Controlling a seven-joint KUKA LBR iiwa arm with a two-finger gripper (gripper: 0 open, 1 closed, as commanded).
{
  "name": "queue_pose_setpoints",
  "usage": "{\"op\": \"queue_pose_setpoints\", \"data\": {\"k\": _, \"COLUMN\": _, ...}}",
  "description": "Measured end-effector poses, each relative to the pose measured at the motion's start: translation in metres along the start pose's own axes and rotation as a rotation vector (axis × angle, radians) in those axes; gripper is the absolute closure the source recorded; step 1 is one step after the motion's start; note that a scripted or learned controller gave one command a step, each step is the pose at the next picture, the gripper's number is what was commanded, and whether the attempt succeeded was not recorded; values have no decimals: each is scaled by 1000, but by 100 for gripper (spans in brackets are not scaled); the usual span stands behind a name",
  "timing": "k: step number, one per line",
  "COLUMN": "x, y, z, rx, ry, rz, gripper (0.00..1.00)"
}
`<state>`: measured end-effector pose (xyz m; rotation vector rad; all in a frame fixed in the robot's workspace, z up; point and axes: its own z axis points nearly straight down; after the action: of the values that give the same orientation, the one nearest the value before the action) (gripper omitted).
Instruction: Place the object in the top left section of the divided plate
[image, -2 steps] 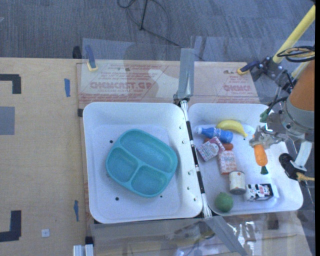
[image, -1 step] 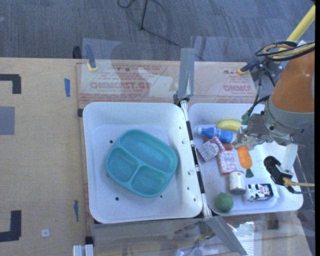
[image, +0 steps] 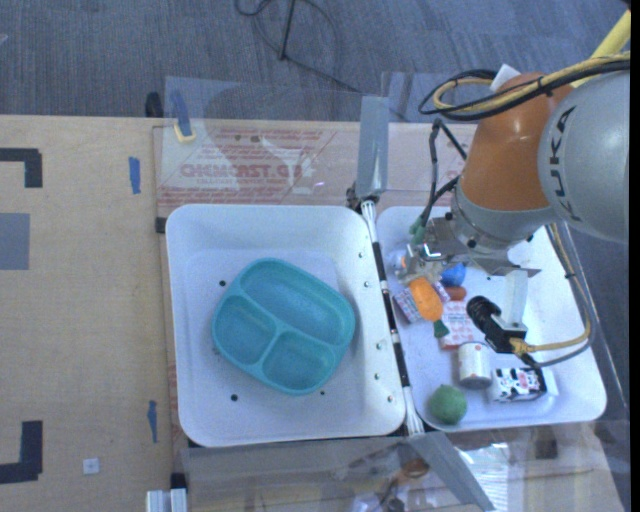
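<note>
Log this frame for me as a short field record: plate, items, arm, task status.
plate: teal divided plate in the left bin, all sections bare
items: orange piece, blue piece, green ball, small white can, black-and-white carton, all in the right bin
arm: over the right bin's upper part, wrist above the orange and blue pieces
task status: nothing placed on the plate yet

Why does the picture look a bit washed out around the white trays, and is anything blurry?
In the camera view, bright overhead light flattens the left bin and right bin to near-featureless white; the clear sheet behind them shows pale glare; the teal divided plate stays clear; the small items under the arm look soft and hard to identify.
</note>
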<state>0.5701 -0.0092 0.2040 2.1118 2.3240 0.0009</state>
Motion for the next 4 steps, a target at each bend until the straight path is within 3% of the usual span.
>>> {"op": "queue_pose_setpoints", "data": {"k": 1, "x": 67, "y": -52, "z": 19, "rx": 3, "ry": 3, "rz": -717, "gripper": 100}}
{"op": "queue_pose_setpoints", "data": {"k": 2, "x": 66, "y": -52, "z": 19, "rx": 2, "ry": 3, "rz": -716, "gripper": 0}}
{"op": "queue_pose_setpoints", "data": {"k": 3, "x": 65, "y": -50, "z": 9, "rx": -2, "ry": 2, "rz": -713, "gripper": 100}}
{"op": "queue_pose_setpoints", "data": {"k": 4, "x": 138, "y": -5, "z": -46, "rx": -3, "ry": 0, "rz": -711, "gripper": 100}}
